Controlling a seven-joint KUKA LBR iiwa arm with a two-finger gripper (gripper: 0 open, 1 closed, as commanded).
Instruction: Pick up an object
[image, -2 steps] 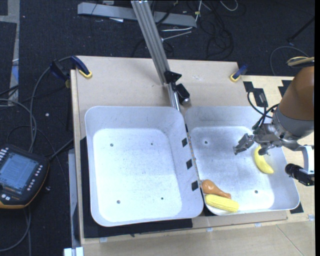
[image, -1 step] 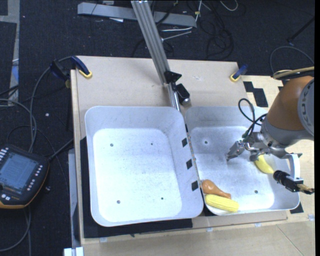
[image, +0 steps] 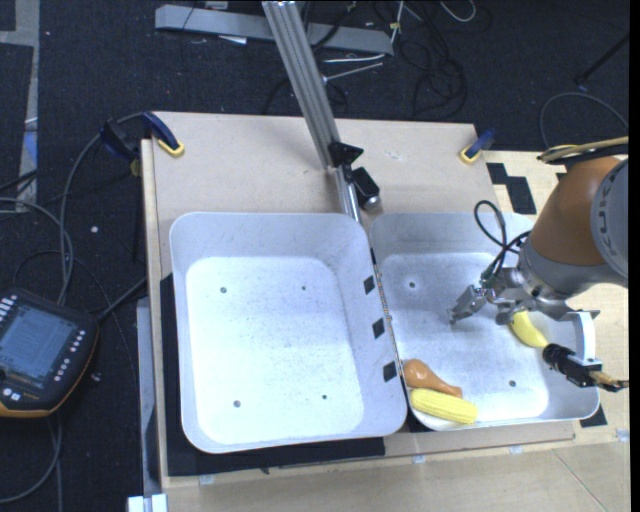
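My gripper (image: 468, 305) hangs low over the middle of the right bin (image: 440, 280), pointing left, with the grey and orange arm behind it at the right edge. A yellow banana (image: 527, 329) lies just right of the gripper, partly under the wrist. At the bin's front edge, a yellow corn cob (image: 445, 406) rests beside an orange-tan gourd-shaped piece (image: 430, 377). Nothing shows in front of the gripper's tip except bare bin floor.
The left bin (image: 270, 340) adjoins the right one along a raised divider with black clips (image: 378, 325). A slanted metal post (image: 318, 110) rises behind the bins. A black cable loops near the arm (image: 492, 222). A handheld pendant (image: 35, 345) lies off the bench at left.
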